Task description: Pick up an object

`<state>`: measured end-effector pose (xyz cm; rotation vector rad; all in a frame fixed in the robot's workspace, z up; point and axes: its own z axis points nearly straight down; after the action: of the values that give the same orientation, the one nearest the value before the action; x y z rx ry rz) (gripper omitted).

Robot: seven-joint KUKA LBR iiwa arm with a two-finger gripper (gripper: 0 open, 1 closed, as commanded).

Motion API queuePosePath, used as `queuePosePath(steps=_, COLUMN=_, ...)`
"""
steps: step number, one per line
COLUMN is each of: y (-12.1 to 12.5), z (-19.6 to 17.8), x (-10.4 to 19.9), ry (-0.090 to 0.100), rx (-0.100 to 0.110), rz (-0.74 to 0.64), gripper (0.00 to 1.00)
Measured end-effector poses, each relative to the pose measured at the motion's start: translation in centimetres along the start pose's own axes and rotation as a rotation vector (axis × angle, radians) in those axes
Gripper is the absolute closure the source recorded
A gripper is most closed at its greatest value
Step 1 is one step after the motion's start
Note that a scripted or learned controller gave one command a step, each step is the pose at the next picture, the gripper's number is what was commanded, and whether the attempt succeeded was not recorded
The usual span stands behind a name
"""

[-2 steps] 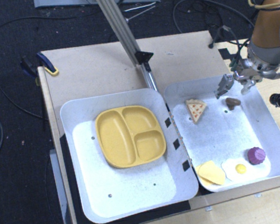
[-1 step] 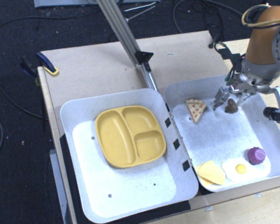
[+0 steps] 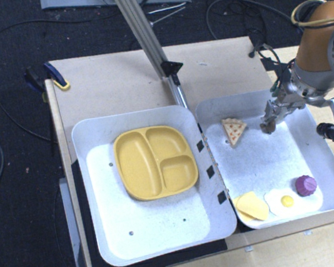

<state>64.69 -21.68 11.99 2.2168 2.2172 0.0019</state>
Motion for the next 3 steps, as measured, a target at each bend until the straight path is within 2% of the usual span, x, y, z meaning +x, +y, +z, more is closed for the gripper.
queuePosePath(steps=1, y=0.6, z=-4.4, x=-0.2, ry=0.001, rx=-0.001, rz=-0.002, gripper=1.00)
queuePosePath(steps=3, y=-0.2, z=-13.5, x=-0.2, ry=0.002, rx=-0.001, rz=-0.001, gripper=1.00)
